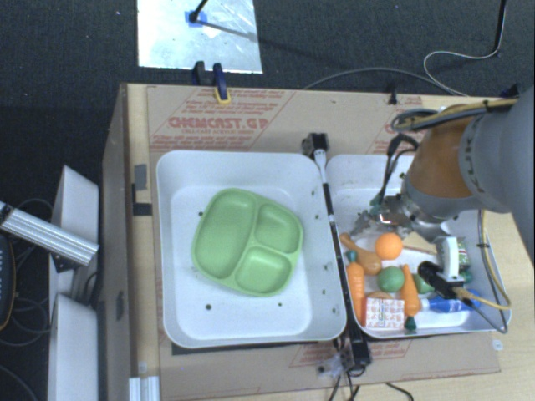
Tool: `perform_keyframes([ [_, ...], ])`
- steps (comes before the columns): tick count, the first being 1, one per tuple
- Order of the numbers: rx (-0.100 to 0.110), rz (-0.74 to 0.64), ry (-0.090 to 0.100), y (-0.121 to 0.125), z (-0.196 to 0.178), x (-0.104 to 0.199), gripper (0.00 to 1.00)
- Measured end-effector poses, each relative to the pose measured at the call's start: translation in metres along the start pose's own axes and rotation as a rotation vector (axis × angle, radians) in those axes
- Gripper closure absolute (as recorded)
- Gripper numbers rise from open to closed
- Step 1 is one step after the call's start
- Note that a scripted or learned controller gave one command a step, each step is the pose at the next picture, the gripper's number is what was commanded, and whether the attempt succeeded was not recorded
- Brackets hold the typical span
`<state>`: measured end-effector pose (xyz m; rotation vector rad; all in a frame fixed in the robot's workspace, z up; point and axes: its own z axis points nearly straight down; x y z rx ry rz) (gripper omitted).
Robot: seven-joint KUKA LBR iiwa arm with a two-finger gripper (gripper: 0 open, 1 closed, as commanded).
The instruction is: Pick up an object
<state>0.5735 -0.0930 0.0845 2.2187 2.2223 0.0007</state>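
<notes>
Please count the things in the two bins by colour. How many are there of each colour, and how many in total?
Green: 2, plate, green ball
Orange: 4, orange ball, three carrots
Red and white: 1, box
Blue: 1, pen-like thing
Total: 8

Robotics lab: grey arm (489, 161) over 2 white bins (177, 192) on a cable-strewn bench (251, 117).

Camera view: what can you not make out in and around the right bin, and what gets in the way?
The right bin: its far right part in the camera view is covered by the arm.
The gripper: mostly under the wrist and blurred, so whether it holds anything is unclear.
The small white box: its red print is too small to read.
</notes>
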Motion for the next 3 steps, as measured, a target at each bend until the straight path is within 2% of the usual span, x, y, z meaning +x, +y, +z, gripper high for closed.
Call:
perform_keyframes([
  [1, 0.001, 0.001, 0.000, -0.040, 0.000, -0.022, 0.00],
  [2, -0.004, 0.000, 0.000, -0.038, -0.011, -0.022, 1.00],
  [3, -0.003, -0.002, 0.001, -0.065, -0.128, 0.045, 1.00],
])
